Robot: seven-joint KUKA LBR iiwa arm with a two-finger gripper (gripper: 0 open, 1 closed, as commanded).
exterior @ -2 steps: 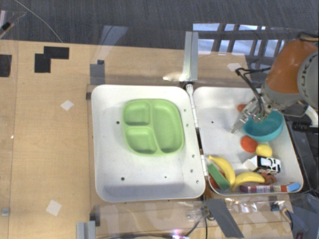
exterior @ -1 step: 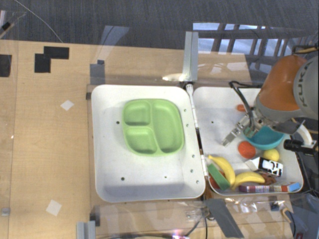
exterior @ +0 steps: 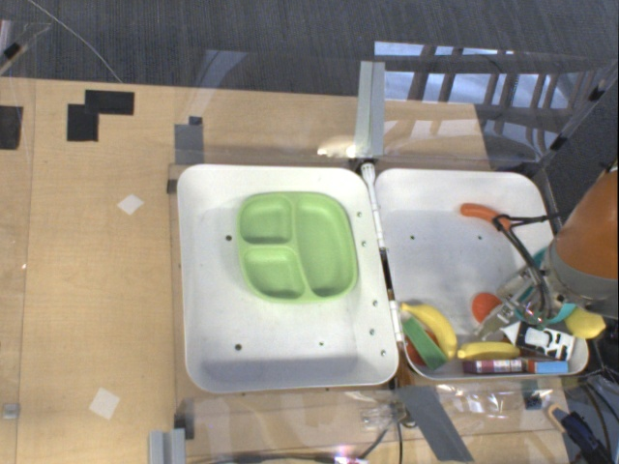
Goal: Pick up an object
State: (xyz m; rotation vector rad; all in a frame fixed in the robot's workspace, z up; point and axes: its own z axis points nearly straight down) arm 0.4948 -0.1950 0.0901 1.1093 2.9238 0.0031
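Two bins: shallow white trays (exterior: 208,288) set side by side on the bench
Claw (exterior: 511,303): lowered at 4 o'clock in the right bin; finger state cannot be told
Left bin: green divided plastic plate (exterior: 295,246) seen centred

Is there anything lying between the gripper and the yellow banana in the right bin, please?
Nothing visible blocks it. The gripper sits low in the right bin, and bare white floor separates it from the banana. The orange piece lies right beside the gripper, off that line.
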